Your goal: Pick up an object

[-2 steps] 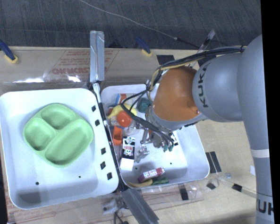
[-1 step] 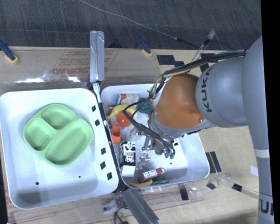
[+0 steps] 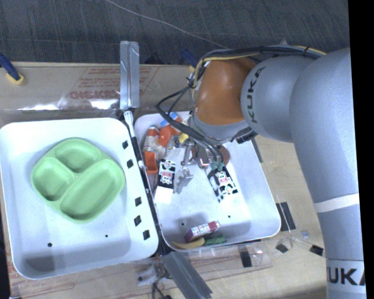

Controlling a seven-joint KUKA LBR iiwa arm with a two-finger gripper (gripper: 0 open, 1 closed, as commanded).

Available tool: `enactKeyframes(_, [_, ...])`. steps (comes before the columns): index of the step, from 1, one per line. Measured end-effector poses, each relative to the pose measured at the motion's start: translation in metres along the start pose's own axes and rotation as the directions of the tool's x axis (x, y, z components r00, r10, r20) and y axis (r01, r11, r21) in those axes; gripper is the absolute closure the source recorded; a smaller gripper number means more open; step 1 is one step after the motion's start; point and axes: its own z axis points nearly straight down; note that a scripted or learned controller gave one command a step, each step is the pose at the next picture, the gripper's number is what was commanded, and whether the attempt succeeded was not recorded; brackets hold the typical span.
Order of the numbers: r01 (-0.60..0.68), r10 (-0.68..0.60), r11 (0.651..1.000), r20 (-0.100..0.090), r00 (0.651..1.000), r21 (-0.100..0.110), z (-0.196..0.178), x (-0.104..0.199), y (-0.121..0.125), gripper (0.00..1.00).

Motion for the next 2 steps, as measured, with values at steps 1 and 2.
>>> enactKeyframes(1, [0.001,-0.002,1.0,0.014,1.0,0.007,-0.011,-0.003,-0.002,1.0])
enactKeyframes(2, [-0.049,0.049,0.999,0.048,0.998,0.004,-0.069,-0.02,0.004,1.0])
